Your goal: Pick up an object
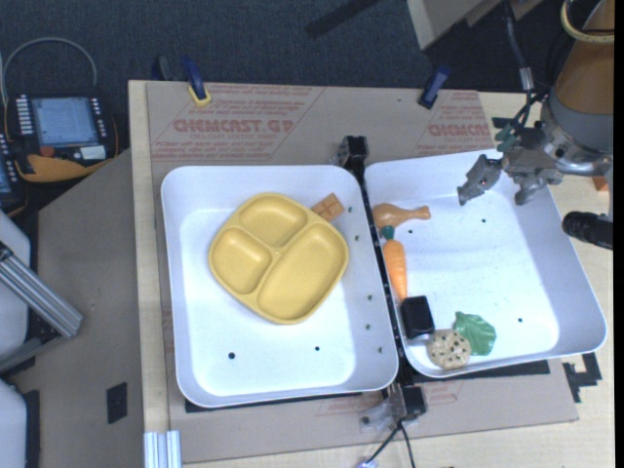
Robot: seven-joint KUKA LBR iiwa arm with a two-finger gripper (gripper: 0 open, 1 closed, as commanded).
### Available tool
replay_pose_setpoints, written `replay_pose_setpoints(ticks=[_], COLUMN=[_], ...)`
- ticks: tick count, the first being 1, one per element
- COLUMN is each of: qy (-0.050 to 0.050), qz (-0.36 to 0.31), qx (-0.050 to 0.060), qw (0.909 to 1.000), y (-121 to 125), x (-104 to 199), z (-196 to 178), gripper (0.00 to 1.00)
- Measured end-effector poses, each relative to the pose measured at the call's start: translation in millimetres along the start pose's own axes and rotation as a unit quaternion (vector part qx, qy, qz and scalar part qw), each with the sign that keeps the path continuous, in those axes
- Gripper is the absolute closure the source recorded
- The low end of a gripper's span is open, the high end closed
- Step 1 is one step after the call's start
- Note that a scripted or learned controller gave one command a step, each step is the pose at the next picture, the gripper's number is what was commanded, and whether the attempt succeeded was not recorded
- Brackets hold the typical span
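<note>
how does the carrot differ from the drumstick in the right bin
The carrot is bright orange with a green top; the drumstick is tan. The carrot lies lengthwise along the bin's left wall; the drumstick lies crosswise, above it. The carrot tapers to a point; the drumstick swells at one end. Both lie flat, clear of the gripper.

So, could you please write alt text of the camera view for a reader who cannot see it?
A grey robot arm's gripper hangs open over the upper part of the right white bin, holding nothing. Along that bin's left and lower edge lie a toy chicken drumstick, carrot, black block, cookie and green leaf. The left bin holds a yellow divided plate.
</note>
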State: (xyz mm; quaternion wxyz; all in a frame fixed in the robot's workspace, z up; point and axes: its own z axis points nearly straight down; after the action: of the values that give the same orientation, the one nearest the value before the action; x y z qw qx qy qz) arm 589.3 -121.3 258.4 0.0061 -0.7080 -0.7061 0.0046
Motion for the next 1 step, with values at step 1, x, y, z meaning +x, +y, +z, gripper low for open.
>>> replay_pose_setpoints(ticks=[1], qy=[-0.001], qz=[-0.001], qx=[-0.007], qw=[1.0], y=[1.9], x=[0.4], z=[-8.0], gripper=[0.0])
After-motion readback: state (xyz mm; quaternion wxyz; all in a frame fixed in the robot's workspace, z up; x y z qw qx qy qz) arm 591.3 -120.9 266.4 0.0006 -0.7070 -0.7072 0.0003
